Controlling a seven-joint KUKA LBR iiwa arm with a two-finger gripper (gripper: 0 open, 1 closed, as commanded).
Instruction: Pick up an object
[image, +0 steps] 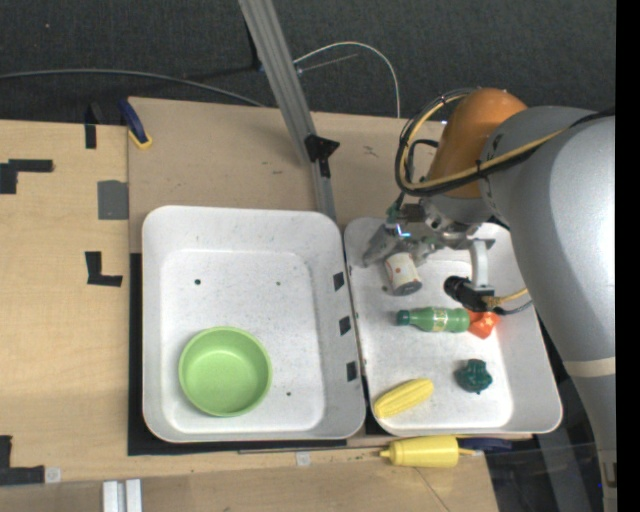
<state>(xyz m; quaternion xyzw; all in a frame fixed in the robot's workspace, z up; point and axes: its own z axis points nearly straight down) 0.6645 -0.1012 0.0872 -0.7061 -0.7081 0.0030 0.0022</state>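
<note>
Pale wooden tabletop (230, 170) with black tape marks carries two white bins (160, 300): one green bowl (225, 371) left; right, one green bottle (435, 320), one corn cob (402, 397). The pincer (400, 262) grips a small white cup (403, 273).

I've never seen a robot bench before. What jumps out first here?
The big grey arm reaching in from the right, its gripper low over the right bin by a small white cylinder. Next, the bright green bowl in the left bin, then a green bottle and yellow corn in the right bin.
</note>
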